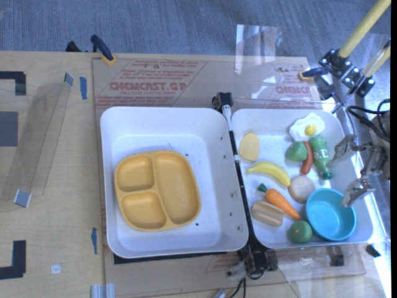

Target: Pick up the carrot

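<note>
Gripper (pixel 355 166) work at this moment happens at the far right rim of the right bin (pixel 273 120), where two metallic fingers show: one fingertip near the green bottle, the other just above the blue bowl's rim. They stand apart with nothing between them, so I read the gripper as open and empty. The carrot (pixel 282 202) lies well to the gripper's left and a little toward the near edge, in the lower middle of that bin. Its long axis runs on a diagonal, green top up and to the left, orange tip down and to the right, pointing at the blue bowl (pixel 331 213). It is hemmed in: the tan bread roll (pixel 267 213) touches or nearly touches it on the near side, the pale egg-shaped piece (pixel 301 188) sits just beyond it, and the banana (pixel 270 172) lies just above. By my judgement, the coming move calls for a traverse leftward over the bowl and a wrist turn so the fingers close across the carrot's width, not along it. The arm itself is mostly beyond the right edge, cables trailing there, so its pose is hard to read. The left bin (pixel 124 129) holds a yellow divided tray (pixel 157 190), well apart from all this.
</note>
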